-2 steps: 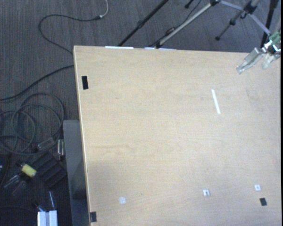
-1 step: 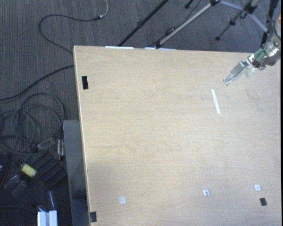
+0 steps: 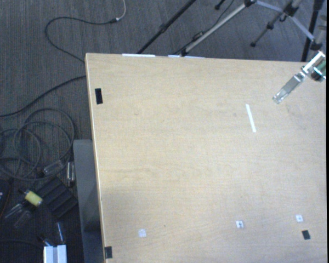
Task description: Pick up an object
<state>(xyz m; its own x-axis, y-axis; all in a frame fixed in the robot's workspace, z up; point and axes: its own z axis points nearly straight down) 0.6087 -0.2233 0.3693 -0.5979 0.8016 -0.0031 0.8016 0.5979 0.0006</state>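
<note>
My gripper [image 3: 278,98] reaches in from the upper right, over the far right part of a bare wooden bench top [image 3: 181,163]. Its metal tip slants down to the left and hangs just above the wood. A thin white strip [image 3: 251,118] lies flat on the bench, a short way down and to the left of the tip, apart from it. Nothing shows at the gripper's tip.
Small black tags [image 3: 98,96] [image 3: 305,234] and small white marks [image 3: 239,224] [image 3: 141,233] dot the bench. The bench's left edge drops to a carpeted floor with cables [image 3: 27,147]. Tripod legs [image 3: 274,10] stand beyond the far edge.
</note>
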